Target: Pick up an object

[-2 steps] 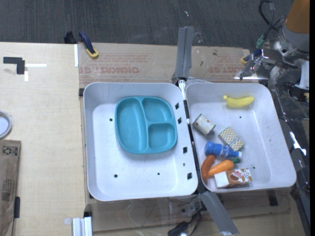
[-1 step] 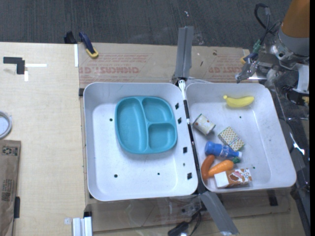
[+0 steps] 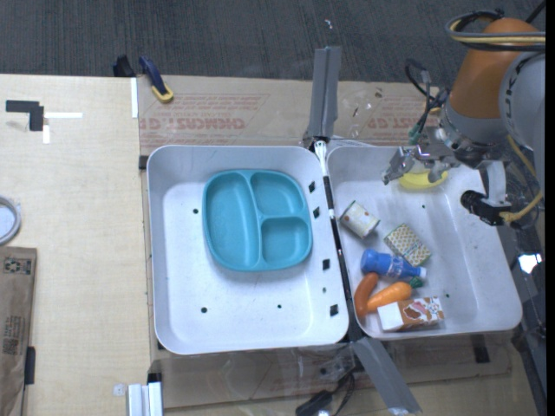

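Jaws state: cannot tell. Gripper [image 3: 414,165] at upper part of right bin [image 3: 486,258], upper right of frame. Yellow object [image 3: 423,179] directly beneath gripper, touching or just under it, partly hidden. Below and left: small can [image 3: 359,219], patterned block [image 3: 408,244], blue bottle [image 3: 392,265], orange carrot [image 3: 388,295], carton [image 3: 414,313]. Left bin [image 3: 173,258] holds teal divided plate [image 3: 257,219]. Tabletop [image 3: 69,232] at left.

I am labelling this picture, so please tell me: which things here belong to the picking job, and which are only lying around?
For the job:
- gripper, over the yellow object
- small can
- blue bottle
- carrot
- small carton
- right bin

Lying about:
- blue divided plate in the left bin
- tape roll
- clamp
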{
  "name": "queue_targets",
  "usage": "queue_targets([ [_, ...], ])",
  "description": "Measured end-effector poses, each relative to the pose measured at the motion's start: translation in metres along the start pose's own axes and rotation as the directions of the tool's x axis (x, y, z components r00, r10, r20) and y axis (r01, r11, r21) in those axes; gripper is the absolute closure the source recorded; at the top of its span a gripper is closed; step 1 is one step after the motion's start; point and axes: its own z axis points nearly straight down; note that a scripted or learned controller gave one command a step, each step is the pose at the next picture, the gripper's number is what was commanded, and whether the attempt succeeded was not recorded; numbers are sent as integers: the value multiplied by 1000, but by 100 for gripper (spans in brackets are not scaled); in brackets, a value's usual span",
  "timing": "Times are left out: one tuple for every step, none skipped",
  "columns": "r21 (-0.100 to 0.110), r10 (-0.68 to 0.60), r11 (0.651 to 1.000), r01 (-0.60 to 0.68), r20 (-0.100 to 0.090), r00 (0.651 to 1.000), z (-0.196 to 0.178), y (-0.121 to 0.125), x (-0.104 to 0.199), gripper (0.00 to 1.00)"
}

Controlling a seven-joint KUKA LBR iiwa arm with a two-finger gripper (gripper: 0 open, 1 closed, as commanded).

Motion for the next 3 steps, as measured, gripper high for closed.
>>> queue_targets([
  [11,-36,999,36,-4,999,45,-7,-29,0],
  [15,-33,999,33,-3,999,37,-8,-31,100],
  [-3,-44,999,44,2,999,-80,0,-8,100],
])
